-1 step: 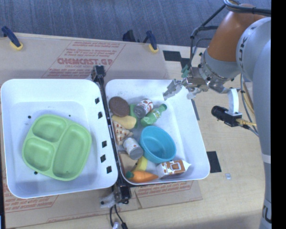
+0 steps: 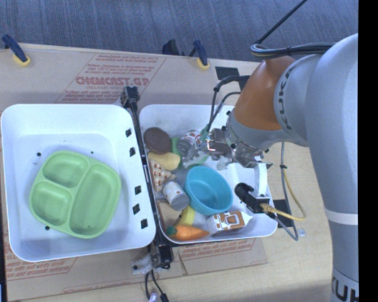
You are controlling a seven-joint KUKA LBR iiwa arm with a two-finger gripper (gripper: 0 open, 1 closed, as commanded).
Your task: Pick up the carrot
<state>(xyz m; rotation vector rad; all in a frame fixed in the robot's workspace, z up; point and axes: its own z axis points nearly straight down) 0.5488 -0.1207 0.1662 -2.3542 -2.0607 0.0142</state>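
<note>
The carrot [image 2: 189, 233] is orange and lies flat at the near edge of the right bin [image 2: 264, 228], just left of a small carton [image 2: 229, 221]. My gripper [image 2: 201, 145] hangs over the far middle of that bin, above the blue bowl's far rim and well away from the carrot. The grey arm and its orange band [image 2: 259, 102] cover the bin's far right part.
The right bin is crowded: a blue bowl [image 2: 208, 190], a small can [image 2: 175, 195], a brown round piece [image 2: 157, 139], a yellow piece [image 2: 171, 161] and a yellow fruit [image 2: 188, 216] beside the carrot. A green divided plate [image 2: 75, 194] lies in the left bin [image 2: 25, 121].
</note>
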